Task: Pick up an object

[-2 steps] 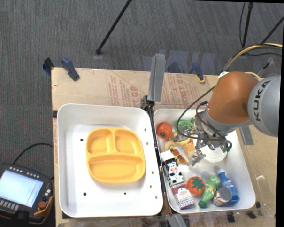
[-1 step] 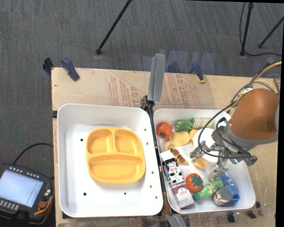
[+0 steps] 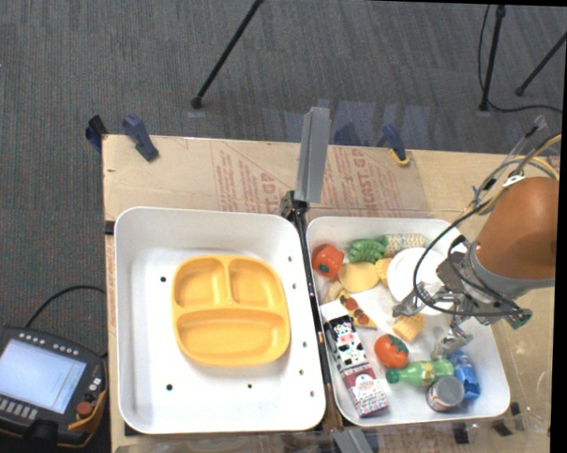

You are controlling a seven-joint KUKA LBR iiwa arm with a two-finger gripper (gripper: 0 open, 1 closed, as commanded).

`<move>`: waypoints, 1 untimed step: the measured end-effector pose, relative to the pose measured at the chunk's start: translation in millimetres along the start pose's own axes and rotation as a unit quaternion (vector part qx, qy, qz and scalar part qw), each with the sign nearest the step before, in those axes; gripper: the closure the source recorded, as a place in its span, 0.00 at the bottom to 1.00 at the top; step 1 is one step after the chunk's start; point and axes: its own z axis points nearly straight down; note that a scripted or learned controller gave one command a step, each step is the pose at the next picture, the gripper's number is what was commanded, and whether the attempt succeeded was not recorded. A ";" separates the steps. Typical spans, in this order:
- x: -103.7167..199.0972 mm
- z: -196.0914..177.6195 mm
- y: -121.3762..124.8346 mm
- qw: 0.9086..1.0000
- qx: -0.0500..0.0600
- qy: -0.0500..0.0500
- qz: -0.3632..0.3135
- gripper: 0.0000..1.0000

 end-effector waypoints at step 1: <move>-9.8 -4.3 65.4 0.997 0.007 -0.004 -0.078 0.00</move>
